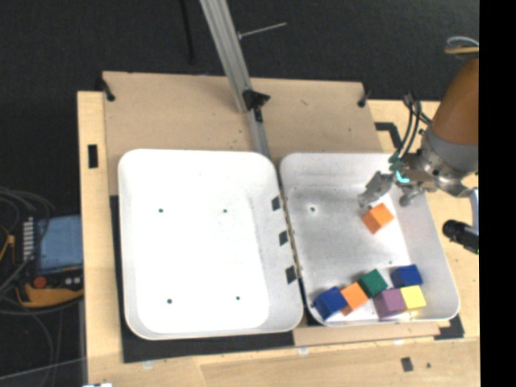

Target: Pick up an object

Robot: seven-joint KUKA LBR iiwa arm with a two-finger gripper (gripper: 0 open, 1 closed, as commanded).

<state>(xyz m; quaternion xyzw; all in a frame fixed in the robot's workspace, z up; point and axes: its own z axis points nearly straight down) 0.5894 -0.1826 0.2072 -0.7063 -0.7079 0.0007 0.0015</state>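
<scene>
Gripper [393, 190] spread open, nothing between fingers, over right white bin [322, 240]. I see small orange cube [377, 217] just below-left of fingertips, tilted diamond-wise.

The single fixed camera is mounted above the counter [210, 103] and looks down on it at a slant. It stands far enough back to take in both white bins whole: the left bin [201, 240] sits near the middle of the view and the right bin [339, 240] toward its right side. The counter's far edge lies toward the top, its near edge at the bottom. Dark floor [81, 22] shows beyond the counter at the top and left. The arm [455, 127] enters from the right edge.
</scene>
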